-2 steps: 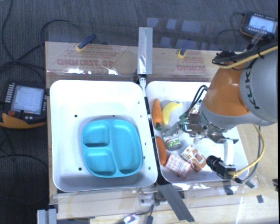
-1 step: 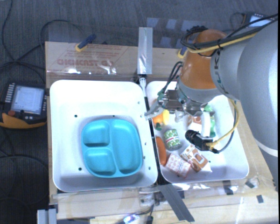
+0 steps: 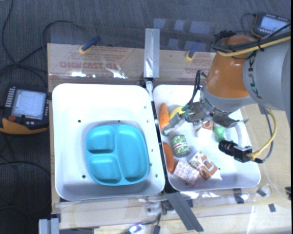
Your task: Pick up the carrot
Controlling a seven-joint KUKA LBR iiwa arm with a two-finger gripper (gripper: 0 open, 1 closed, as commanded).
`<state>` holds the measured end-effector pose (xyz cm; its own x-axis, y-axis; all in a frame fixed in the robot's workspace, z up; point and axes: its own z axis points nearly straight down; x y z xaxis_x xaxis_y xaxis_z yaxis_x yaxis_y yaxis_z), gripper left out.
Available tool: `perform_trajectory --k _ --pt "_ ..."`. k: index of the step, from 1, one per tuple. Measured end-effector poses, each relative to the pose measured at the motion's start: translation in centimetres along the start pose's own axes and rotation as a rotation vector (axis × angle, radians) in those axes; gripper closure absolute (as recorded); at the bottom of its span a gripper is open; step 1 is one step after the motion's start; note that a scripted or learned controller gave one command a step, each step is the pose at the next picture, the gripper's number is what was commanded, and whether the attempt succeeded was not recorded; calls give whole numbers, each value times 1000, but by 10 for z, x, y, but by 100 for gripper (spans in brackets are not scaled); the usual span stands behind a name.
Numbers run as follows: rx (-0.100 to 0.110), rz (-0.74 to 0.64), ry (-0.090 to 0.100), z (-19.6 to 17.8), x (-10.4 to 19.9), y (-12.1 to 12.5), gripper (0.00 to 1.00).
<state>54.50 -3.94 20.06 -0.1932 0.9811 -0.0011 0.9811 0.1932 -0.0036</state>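
The fingers (image 3: 175, 124) hang just beside the carrot (image 3: 163, 115) in the right bin (image 3: 244, 177); their spread is unclear.

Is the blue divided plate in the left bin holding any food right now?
Empty. The blue divided plate lies flat in the left bin, all three compartments bare.

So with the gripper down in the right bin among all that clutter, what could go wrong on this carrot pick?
1. Two orange carrot-like pieces lie by the right white bin's left wall: one upper, one lower. The two-finger gripper may go for either.
2. Both hug that wall, so a finger could strike it.
3. The yellow piece and green-labelled can sit close and may get nudged or grabbed.
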Motion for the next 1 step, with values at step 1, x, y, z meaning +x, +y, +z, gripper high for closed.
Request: perform_trajectory --k 1 --pt "2 -62 3 19 53 -53 0"
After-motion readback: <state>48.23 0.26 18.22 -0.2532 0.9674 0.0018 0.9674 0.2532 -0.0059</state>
